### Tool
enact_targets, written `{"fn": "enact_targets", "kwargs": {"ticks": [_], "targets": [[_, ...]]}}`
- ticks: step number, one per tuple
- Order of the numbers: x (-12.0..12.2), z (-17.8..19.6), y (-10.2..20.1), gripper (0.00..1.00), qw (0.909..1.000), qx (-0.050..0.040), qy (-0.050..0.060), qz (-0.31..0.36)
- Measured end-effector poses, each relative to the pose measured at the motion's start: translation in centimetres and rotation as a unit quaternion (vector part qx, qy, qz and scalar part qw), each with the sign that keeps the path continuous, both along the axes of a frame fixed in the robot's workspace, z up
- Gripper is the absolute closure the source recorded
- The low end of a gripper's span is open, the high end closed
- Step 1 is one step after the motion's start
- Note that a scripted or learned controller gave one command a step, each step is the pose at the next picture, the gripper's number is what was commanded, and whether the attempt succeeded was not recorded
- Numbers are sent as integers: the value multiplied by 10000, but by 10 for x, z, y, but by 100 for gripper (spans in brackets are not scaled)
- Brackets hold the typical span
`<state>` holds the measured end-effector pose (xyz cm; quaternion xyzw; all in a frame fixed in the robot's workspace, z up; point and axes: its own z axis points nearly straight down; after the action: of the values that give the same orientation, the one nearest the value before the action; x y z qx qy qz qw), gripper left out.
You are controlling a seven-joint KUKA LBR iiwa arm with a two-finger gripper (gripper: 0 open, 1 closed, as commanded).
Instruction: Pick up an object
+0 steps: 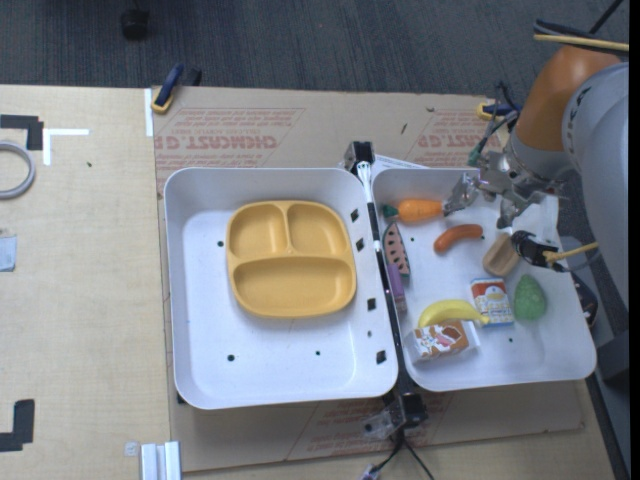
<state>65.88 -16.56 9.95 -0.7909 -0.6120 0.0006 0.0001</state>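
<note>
The right bin (560,363) holds several toy foods: an orange carrot (420,209), a red sausage (458,238), a watermelon slice (397,250), a banana (450,313), a small carton (442,340), a red-and-white box (491,301), a green piece (530,298) and a tan piece (500,256). My gripper (487,200) hangs over the bin's far right part, just right of the carrot and above the sausage. Its fingers stand open with nothing between them.
The left bin (200,358) carries a yellow divided plate (291,258). A purple item (397,286) lies along the right bin's left wall. The grey arm with its orange band (560,93) comes in from the upper right. Cardboard lies under both bins.
</note>
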Motion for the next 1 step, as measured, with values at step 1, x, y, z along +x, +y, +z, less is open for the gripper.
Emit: {"fn": "enact_targets", "kwargs": {"ticks": [1], "targets": [[-43,-7,28,0,9993,3,2,378]]}}
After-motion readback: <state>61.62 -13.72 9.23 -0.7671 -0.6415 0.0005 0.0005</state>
